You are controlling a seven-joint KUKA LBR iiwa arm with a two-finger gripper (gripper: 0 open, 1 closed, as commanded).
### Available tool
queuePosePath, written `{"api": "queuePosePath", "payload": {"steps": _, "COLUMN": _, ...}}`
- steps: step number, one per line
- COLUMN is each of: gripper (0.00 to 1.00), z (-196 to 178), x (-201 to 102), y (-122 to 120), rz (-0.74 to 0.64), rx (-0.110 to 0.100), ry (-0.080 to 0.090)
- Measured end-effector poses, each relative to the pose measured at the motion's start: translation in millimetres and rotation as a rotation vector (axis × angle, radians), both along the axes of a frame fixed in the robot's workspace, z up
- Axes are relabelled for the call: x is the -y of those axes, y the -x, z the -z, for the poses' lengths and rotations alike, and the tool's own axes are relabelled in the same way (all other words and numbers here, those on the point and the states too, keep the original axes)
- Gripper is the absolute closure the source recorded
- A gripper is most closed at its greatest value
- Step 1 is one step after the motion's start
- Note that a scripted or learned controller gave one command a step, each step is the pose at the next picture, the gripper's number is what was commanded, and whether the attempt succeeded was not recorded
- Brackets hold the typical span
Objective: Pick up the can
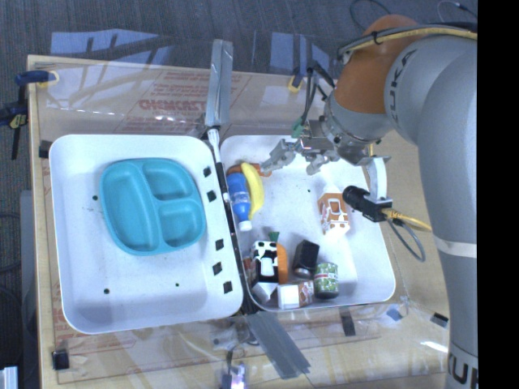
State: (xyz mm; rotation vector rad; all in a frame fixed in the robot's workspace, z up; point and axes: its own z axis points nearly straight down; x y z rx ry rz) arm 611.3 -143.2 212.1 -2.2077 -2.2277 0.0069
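Robot lab, bench (122,87), white bins (73,241)

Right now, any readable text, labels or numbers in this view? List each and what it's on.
"KUKA", partly cut off, on the arm.
Red print on the bench sheet behind the bins: mirrored or blurred, unreadable.
Can label: too small to read.
Blue bottle label: too small to read.
Small box print: blurred.
Blue tray: no text.

You see the grey arm (430,136) reaching in from the right, its orange band (365,79) above the wrist. The gripper (296,159) hangs low, its two fingers (274,159) spread apart, holding nothing.
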Motion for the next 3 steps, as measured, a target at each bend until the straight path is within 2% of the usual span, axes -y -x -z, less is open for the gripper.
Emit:
{"api": "queuePosePath", "payload": {"steps": 1, "gripper": 0.0, "z": 90.8, "x": 7.6, "y": 74.6, "rz": 0.031, "rx": -0.001, "ry": 0.0}}
{"api": "queuePosePath", "payload": {"steps": 2, "gripper": 0.0, "z": 3.4, "x": 62.3, "y": 34.3, "rz": 0.187, "rx": 0.004, "ry": 0.002}}
{"api": "queuePosePath", "payload": {"steps": 3, "gripper": 0.0, "z": 123.3, "x": 56.6, "y": 93.5, "rz": 0.255, "rx": 0.001, "ry": 0.0}}
